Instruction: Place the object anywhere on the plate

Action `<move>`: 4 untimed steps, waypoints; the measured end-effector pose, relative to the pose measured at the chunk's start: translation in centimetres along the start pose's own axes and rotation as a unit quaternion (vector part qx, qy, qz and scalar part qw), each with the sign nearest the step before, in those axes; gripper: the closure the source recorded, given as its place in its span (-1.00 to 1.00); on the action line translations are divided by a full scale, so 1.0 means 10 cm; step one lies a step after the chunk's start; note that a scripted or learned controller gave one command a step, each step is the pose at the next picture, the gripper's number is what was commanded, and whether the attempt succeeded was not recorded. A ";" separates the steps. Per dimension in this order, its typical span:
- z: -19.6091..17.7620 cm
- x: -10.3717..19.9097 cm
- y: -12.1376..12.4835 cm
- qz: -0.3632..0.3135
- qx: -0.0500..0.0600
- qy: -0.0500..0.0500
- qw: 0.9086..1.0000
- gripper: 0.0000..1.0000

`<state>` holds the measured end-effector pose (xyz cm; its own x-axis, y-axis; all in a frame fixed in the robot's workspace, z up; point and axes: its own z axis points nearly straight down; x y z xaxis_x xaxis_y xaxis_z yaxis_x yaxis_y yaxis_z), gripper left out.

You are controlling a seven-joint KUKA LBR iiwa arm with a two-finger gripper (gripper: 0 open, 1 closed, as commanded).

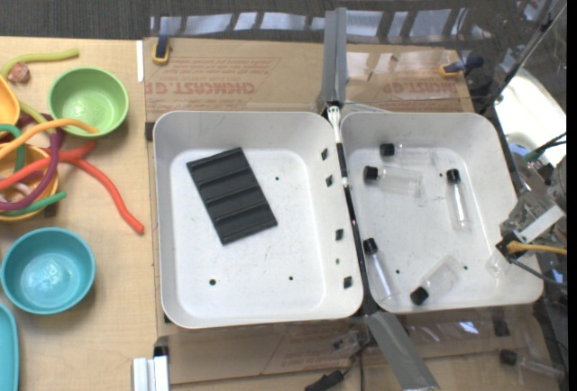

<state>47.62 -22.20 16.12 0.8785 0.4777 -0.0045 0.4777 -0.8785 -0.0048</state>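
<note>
A black ribbed rectangular plate [232, 195] lies flat and slightly turned in the upper left part of the left bin [176, 290]. In the right bin [487, 132] lie several clear plastic tubes with black caps. One tube [457, 198] rests near the right wall, pointing toward the back. Another tube [393, 177] lies at the back left, and a third tube [435, 281] sits near the front wall. All the tubes lie on their sides, apart from the plate.
On the wooden table to the left stand a green bowl [87, 101] and a teal bowl [48, 269], with colored rubbery cords [99, 186] strewn between them. Cardboard [243, 78] lies under the bins. A bracket with cables [532, 229] stands at the right bin's outer edge.
</note>
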 end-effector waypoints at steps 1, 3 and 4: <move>0.54 0.01 -0.02 -0.059 0.003 0.001 0.998 1.00; -0.62 0.09 0.05 0.107 -0.001 0.000 0.994 1.00; -0.15 0.36 -0.66 0.018 0.000 0.000 1.000 1.00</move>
